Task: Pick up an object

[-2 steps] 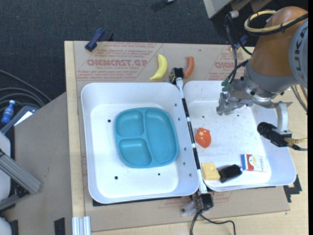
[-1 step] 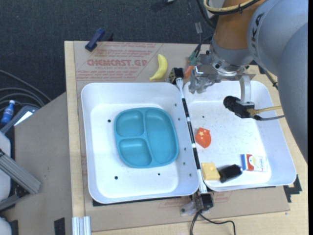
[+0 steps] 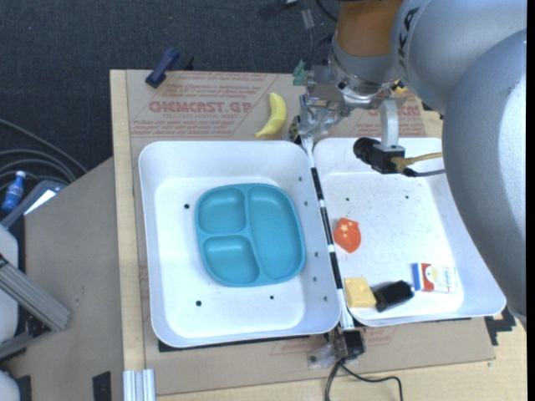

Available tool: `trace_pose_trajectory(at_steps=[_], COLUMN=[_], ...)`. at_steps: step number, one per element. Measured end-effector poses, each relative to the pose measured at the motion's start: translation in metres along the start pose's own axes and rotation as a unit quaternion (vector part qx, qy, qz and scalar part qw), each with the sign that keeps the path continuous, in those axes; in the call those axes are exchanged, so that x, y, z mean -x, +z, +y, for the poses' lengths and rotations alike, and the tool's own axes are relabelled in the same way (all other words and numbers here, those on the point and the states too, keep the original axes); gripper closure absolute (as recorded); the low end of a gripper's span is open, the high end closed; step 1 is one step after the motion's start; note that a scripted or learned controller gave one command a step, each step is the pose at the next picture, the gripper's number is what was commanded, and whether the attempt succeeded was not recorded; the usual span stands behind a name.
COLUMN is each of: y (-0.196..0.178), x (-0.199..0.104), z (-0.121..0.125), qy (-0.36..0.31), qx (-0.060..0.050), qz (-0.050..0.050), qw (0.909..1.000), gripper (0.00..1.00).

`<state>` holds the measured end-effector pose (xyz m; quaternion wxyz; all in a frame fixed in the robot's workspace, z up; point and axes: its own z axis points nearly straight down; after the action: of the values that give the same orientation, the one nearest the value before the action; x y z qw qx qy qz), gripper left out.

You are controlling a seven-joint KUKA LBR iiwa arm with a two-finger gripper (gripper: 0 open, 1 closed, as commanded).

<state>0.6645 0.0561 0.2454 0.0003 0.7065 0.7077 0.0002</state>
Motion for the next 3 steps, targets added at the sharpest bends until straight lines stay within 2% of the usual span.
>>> trace_pose_trajectory(at_steps=[1, 3], y=[0.046, 0.025], x=[-0.071, -0.072], z=[-0.032, -0.031], qy=[0.0, -0.001], qx=[-0.002, 0.0], qz=[0.0, 0.0], qw=[1.0, 1.0], gripper=[1.0, 1.0])
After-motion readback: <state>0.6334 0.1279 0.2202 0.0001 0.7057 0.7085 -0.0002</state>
